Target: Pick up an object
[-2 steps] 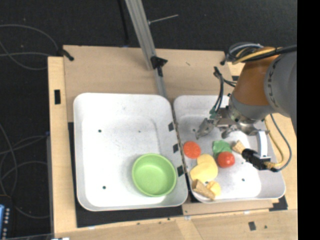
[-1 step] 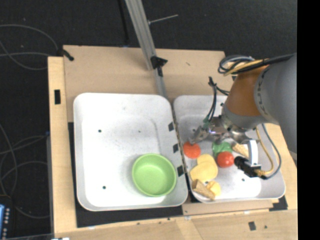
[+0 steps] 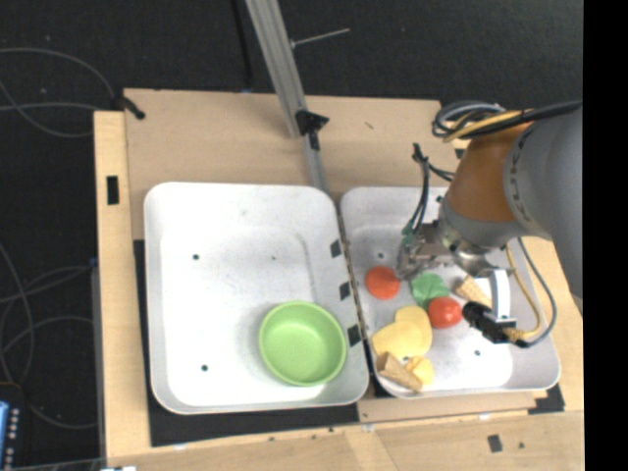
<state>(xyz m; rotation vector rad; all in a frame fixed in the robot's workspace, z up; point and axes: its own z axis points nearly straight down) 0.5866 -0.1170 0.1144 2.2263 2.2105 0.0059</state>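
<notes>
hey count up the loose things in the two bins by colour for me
Green: 2, bowl and a small piece
Red-orange: 2
Yellow: 1
Tan: 2
Total: 7

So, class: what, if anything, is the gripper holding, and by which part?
It cannot be told. The gripper hangs low over the right bin near the green object.

A robotics lab: a plywood worktop point(image 3: 226, 135) bearing two white bins point(image 3: 196, 224), loose cables point(image 3: 39, 86) on dark flooring, a metal camera mast point(image 3: 280, 52).
</notes>
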